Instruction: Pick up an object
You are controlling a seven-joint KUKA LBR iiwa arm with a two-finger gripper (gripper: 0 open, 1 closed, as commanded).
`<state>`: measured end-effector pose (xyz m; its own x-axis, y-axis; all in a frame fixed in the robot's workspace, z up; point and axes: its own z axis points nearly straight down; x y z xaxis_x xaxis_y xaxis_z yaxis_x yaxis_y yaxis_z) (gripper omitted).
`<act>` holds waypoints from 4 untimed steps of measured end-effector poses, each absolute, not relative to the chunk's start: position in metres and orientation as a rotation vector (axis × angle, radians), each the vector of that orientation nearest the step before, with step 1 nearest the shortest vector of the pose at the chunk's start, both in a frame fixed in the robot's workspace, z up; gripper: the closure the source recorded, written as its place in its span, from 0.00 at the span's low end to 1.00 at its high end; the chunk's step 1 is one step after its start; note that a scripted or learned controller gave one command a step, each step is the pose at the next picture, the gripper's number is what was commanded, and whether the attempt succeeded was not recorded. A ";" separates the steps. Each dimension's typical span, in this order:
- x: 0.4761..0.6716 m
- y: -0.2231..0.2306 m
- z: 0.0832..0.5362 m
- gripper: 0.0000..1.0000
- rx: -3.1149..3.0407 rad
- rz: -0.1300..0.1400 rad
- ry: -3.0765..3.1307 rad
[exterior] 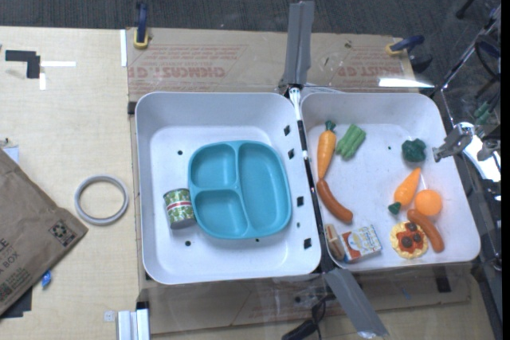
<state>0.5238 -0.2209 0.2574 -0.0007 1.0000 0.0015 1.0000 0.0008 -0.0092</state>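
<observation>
The right bin [374, 117] holds several toy foods: a long carrot [326, 149], a green vegetable [351, 140], a broccoli floret [413, 150], a sausage [335, 201], a small carrot [406, 187], an orange [428, 203], a second sausage [428, 228], a pizza slice [409, 240] and a small carton [357, 243]. My gripper [451, 142] shows as a small metal part over the right bin's right rim, just right of the broccoli and apart from it. Nothing is visibly held.
The left bin [155, 171] holds a teal divided plate [239, 189] and a small can [179, 207] beside its left edge. A tape ring [101, 198] and a cardboard box [28, 235] lie on the bench to the left.
</observation>
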 end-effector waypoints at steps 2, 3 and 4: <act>0.531 -0.208 0.091 0.00 -2.291 -0.001 -2.141; 0.531 -0.209 0.100 1.00 -2.294 0.001 -2.139; 0.565 -0.168 0.204 1.00 -2.521 0.004 -1.874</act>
